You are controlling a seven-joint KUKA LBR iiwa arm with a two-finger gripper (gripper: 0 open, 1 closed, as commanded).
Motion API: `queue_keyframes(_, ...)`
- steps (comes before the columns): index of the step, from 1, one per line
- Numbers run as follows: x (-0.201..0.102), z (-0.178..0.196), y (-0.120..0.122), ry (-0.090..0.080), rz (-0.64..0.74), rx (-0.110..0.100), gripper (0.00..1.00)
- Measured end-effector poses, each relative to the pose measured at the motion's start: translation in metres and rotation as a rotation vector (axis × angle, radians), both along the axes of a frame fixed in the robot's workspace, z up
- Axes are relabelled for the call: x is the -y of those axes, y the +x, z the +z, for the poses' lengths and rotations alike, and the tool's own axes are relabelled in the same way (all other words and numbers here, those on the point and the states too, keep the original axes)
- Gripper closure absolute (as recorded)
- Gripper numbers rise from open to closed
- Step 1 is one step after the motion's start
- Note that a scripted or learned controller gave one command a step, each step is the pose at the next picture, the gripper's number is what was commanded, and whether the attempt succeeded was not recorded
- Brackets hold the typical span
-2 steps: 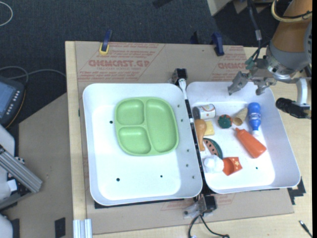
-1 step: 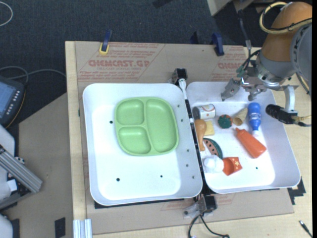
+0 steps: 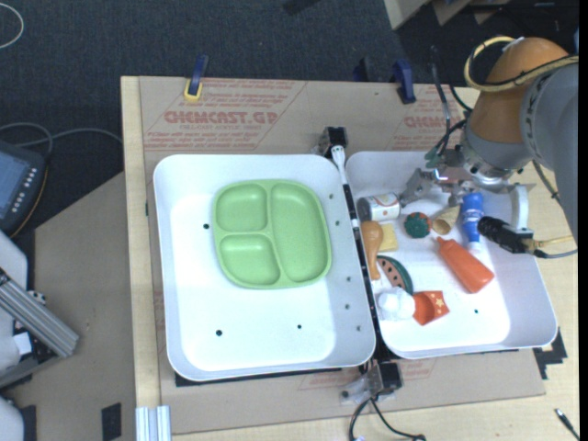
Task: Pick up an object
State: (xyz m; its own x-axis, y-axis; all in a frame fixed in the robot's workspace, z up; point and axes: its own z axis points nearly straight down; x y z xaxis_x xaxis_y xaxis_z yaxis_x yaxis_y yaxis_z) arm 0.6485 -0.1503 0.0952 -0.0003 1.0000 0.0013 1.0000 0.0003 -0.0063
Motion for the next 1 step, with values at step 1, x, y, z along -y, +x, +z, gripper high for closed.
queue_keyframes(1, -0.0009, -0.0109, 0.0001, -0.001, 0.001, 0.004, 0.0)
